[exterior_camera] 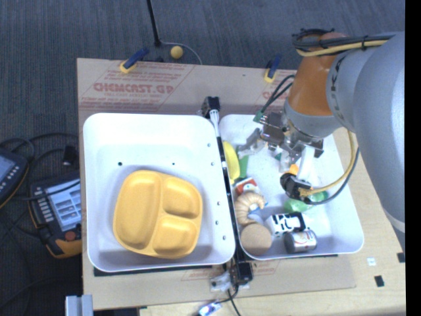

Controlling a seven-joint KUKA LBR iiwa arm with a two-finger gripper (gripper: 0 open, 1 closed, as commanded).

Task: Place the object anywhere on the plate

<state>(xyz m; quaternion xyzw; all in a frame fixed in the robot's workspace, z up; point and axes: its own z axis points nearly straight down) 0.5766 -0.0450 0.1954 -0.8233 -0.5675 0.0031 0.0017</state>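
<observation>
Claw (pixel 289 155) over right bin (pixel 342 232), state unclear; yellow plate (pixel 158 212) well apart, left bin (pixel 105 137).

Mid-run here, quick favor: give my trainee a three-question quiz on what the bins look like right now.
1. True or false: the yellow plate lies in the left bin.
2. Which bin is the tool over? A) left B) right
3. Fill in: the plate has ___ compartments.

Key: 1 true. 2 B, the right bin, above the pile with the banana and can. 3 three.
</observation>
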